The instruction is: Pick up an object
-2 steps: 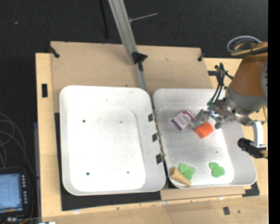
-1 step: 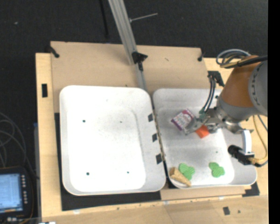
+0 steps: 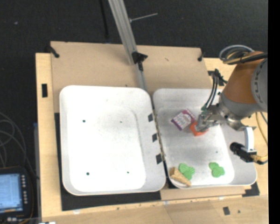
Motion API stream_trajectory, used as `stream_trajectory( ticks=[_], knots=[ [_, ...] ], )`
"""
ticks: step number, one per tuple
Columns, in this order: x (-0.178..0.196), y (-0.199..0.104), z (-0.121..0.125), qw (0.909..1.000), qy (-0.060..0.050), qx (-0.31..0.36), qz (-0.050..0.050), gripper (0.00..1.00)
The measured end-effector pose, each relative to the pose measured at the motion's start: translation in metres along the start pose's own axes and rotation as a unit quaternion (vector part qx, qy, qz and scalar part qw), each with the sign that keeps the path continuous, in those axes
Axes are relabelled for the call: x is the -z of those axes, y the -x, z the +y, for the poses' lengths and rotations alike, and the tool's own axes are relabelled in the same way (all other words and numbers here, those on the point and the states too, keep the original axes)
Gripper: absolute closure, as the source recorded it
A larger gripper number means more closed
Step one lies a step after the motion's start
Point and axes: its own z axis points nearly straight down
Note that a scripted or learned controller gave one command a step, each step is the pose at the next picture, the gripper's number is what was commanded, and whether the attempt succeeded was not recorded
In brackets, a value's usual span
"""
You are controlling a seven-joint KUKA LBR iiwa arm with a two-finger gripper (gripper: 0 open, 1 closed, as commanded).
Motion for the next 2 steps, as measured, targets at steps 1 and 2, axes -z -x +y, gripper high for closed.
stream_trajectory(
  ticks=[1,2],
  knots=[
    [0.045,-0.004,0.001,1.0000,-0.003,0.006,0.002,1.00],
    [0.079,-0.002,0.002,1.0000,-0.003,0.009,0.001,1.00]
  ],
)
